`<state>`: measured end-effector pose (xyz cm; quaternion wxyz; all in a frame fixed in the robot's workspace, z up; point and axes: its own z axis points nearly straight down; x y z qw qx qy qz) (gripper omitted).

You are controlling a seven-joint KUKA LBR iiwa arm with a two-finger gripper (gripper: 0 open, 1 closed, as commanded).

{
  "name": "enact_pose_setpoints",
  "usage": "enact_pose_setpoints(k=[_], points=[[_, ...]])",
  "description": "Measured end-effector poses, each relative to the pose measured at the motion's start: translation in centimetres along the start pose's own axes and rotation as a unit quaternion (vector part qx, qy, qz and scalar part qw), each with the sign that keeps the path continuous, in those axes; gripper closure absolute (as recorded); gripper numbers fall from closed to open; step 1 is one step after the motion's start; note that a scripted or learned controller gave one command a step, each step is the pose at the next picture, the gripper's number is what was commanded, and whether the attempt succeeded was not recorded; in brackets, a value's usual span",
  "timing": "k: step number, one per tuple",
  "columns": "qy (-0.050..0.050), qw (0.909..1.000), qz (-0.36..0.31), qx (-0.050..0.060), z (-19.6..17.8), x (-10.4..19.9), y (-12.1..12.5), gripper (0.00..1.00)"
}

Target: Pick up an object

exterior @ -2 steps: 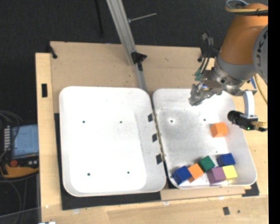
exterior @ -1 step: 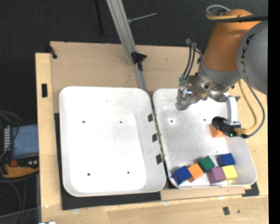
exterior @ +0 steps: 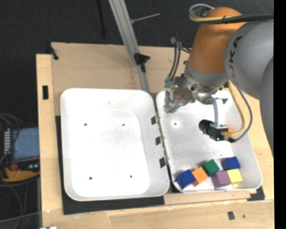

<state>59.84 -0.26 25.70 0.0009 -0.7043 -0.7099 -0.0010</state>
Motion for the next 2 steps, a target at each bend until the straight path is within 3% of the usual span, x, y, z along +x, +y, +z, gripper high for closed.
enact_pose_setpoints(k=[2], points=[[-0.001, 1.0, 0.001, 0.001, 1.5, 9.9, -1.4, 1.0]])
